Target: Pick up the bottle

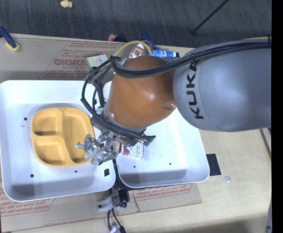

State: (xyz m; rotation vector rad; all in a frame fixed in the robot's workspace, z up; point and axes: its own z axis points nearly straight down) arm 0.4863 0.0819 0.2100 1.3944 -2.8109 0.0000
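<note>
One yellow three-compartment plastic tray (62, 135), two shallow white bins (15, 130) side by side.

The grey and orange arm (180, 93) covers most of the right bin (190, 154). Beyond it, a blue-capped bottle (163, 54) peeks out. The metal tool (98, 148) hangs at the tray's right rim, beside a small red-and-white packet (134, 150); its opening cannot be told.

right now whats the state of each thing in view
yellow tray: flat in the left bin, three compartments bare
gripper: low over the tray's right edge, nothing visibly held
packet: flat in the right bin, partly under the arm
bottle: mostly hidden behind the arm
</note>
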